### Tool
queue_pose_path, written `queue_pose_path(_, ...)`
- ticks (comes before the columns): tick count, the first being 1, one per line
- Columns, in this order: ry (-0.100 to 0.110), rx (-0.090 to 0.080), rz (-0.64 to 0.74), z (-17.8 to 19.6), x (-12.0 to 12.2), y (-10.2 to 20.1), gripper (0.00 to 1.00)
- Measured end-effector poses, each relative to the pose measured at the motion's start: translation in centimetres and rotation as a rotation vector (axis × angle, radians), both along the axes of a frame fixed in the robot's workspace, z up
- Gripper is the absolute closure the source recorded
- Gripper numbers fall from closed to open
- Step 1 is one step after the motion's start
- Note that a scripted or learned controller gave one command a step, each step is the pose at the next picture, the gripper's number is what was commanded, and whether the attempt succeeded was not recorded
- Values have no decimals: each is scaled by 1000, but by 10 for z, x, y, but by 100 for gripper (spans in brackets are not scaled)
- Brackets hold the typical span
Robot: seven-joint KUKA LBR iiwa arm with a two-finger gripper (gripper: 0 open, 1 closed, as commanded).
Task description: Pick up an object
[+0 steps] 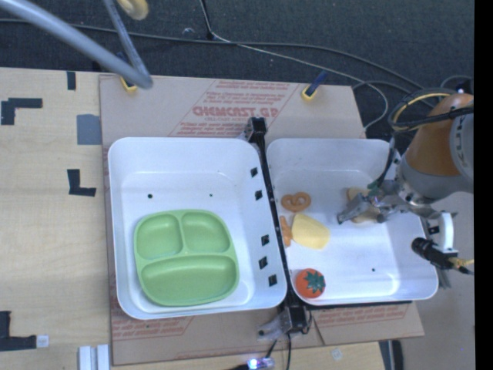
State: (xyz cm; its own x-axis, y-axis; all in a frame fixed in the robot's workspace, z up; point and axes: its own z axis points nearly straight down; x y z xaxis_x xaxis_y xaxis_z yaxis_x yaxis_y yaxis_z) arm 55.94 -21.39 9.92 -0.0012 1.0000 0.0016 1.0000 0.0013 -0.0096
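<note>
Nearest the lens, a grey pole [77, 33] crossed the upper left corner. Below it, the left bin [123, 160] held a green tray [186, 257] of 3 compartments, lying flat. Across the divider, the right bin [331, 156] held the likely pick targets together at its left side: a pretzel [296, 201], a yellow piece [310, 231] and a tomato [311, 282]. Further right, the gripper [356, 209] hung low over a small tan item; whether it was clenched could not be told.

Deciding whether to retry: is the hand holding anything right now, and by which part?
Cannot be told. The hand is low in the right bin, with something tan beside it, but the view is too blurred to show any hold.
</note>
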Motion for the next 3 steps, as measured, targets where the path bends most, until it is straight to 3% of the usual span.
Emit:
queue_pose_path(1, -10, -7, -1, -14, 1, -2, 0)
queue_pose_path(2, -15, -7, 2, -3, 4, -1, 100)
queue_pose_path(3, -10, -2, 2, 50, 3, 9, 100)
